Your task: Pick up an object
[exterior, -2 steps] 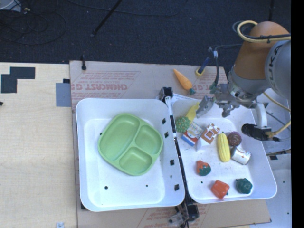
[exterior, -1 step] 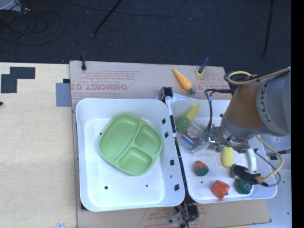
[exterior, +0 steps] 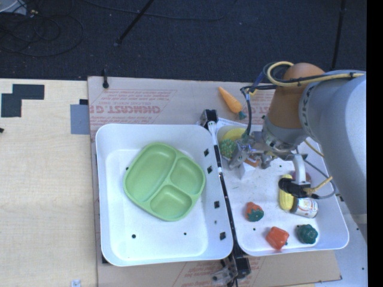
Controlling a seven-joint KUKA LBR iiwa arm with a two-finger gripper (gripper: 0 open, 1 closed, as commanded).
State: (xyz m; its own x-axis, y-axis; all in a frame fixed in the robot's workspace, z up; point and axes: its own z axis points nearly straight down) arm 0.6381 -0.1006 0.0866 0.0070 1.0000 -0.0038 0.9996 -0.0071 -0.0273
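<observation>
Looking down from the one camera, the gripper hangs low in the right bin's upper left corner, beside a yellow-green toy. Crowding the wall risks a snag or a miss. Whether it grasps anything cannot be told. Other candidates lie apart: a corn cob, two orange toys. A green divided plate fills the left bin.

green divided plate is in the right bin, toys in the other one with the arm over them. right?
Not quite. The camera view shows the green plate in the left bin. The toys, such as the orange one, lie in the right bin, and the arm reaches over that one.
</observation>
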